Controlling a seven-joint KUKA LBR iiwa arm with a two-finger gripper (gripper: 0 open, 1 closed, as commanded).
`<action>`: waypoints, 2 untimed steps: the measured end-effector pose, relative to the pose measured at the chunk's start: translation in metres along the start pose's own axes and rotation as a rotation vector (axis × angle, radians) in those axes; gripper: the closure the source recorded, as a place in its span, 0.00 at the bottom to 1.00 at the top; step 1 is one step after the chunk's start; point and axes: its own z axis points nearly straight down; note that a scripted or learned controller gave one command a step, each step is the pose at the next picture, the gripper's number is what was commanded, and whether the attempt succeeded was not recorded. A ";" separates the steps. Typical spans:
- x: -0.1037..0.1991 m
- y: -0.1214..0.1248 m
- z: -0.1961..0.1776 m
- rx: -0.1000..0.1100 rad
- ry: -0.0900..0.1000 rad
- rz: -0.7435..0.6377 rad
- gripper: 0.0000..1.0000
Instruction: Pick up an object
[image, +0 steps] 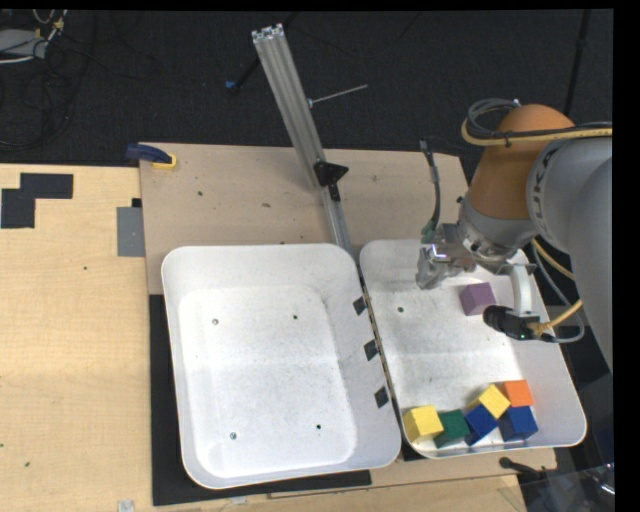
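My gripper (432, 271) hangs over the far part of the right bin (440, 350), its metal tip just above the bin floor. A purple block (476, 297) lies a short way to its right, apart from it. At the bin's near right corner sits a cluster of blocks: a yellow one (423, 421), a green one (452, 428), a second yellow one (493, 401), an orange one (517, 392) and blue ones (517, 424). Nothing shows between the gripper's tips.
The left bin (260, 360) lies beside the right one, joined by black clips (369, 348). A slanted aluminium rail (300, 120) rises behind the bins. The grey arm and its cables (540, 200) crowd the right side.
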 end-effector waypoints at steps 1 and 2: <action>0.000 -0.005 -0.045 0.000 0.000 0.001 1.00; 0.001 -0.003 -0.088 -0.001 0.000 -0.005 1.00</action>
